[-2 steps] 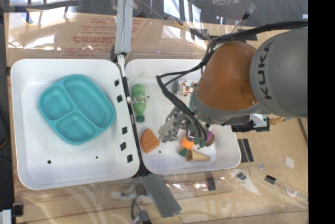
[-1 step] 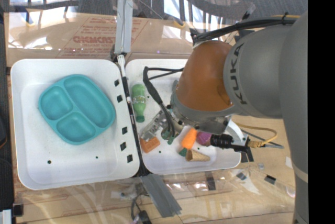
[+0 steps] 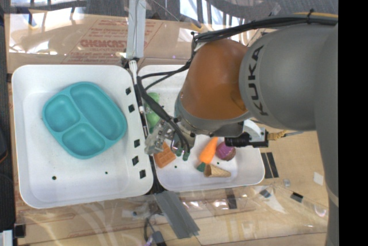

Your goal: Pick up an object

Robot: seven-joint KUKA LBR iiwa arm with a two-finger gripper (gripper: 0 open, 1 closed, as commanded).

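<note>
Here we see the arm [image 3: 270, 78] as the largest shape, a smooth grey cylinder with a glossy orange dome above the wrist, reaching in from the right and covering much of the right bin [image 3: 253, 176]. Black cables loop over its top.

Next in size come the two shallow white bins, both of matte plastic with rounded corners, set side by side on a bench covered with clear, reflective sheeting over brown cardboard. The left bin [image 3: 34, 170] carries a turquoise divided plate [image 3: 84, 118], an oval tray of smooth plastic with three rounded compartments, tilted a little in the bin.

In the right bin we find a small cluster of toy foods near the front wall. A toy carrot [image 3: 208, 149], orange and tapered with a green end, lies just beside a rounded purple piece [image 3: 226, 152]. Below them rests a tan cone-shaped piece [image 3: 219, 170]. A flat orange-brown piece [image 3: 165, 157] lies near the dividing wall, and something green [image 3: 153, 115] shows beside the wrist, partly hidden.

The gripper [image 3: 163, 140], a metallic, angular assembly, hangs low over the right bin's left side, just above the orange-brown piece. We cannot tell whether it is open or closed, nor whether it grips anything.
</note>
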